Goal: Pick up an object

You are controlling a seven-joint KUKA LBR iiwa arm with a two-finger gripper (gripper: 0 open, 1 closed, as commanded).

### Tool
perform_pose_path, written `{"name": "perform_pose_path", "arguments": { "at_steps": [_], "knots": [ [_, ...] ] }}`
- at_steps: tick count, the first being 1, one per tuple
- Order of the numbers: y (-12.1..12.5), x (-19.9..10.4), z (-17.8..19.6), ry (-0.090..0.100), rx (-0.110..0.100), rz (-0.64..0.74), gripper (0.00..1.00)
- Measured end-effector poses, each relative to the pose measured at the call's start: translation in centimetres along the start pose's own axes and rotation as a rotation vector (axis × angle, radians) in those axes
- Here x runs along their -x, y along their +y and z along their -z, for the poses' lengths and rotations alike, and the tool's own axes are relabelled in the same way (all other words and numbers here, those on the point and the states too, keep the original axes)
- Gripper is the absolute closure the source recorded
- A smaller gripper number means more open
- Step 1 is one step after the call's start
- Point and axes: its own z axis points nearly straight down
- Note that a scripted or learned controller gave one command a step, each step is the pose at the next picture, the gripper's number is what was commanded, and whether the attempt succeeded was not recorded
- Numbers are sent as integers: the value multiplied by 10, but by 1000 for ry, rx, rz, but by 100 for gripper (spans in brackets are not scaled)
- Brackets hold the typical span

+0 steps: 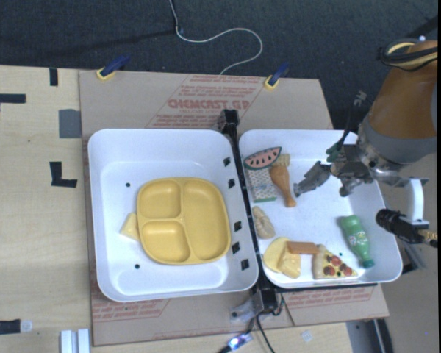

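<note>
Camera view: end effector point(325, 180) over right bin point(386, 269)

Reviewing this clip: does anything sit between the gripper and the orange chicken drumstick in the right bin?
Nothing visible does. The two-finger gripper hangs just right of the orange toy chicken drumstick, with bare white bin floor between them. The watermelon slice lies on the drumstick's far side.

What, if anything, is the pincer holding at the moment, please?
Nothing. The pincer hangs above the right bin, nothing between its fingers, near the chicken leg.
</note>
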Motion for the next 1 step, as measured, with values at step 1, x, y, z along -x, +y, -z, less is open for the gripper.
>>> {"name": "perform_pose_path", "arguments": {
  "at_steps": [1],
  "knots": [
    [2,0,7,-1,13,3,0]
  ]
}}
